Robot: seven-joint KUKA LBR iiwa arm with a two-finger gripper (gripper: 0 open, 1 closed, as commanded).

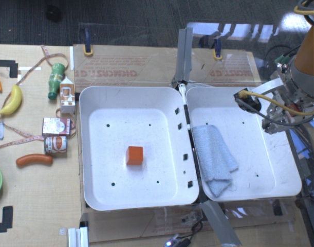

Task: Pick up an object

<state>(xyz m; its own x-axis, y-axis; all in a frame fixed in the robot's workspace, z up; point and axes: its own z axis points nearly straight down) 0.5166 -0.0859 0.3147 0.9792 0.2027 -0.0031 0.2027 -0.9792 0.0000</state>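
Note:
An orange-red block [135, 155] sits near the middle of the left white bin [95, 138]. A crumpled grey-blue cloth [214, 157] lies along the left side of the right white bin [270, 163], reaching toward its front edge. My gripper [276, 123] hangs over the right bin's far right side, above the bin floor and well to the right of the cloth. It touches neither the cloth nor the block.
A raised divider [186, 138] separates the two bins. On the bench to the left lie a banana [10, 101], a green bottle [56, 78], a sausage [34, 160], a can [56, 144] and small boxes [67, 98].

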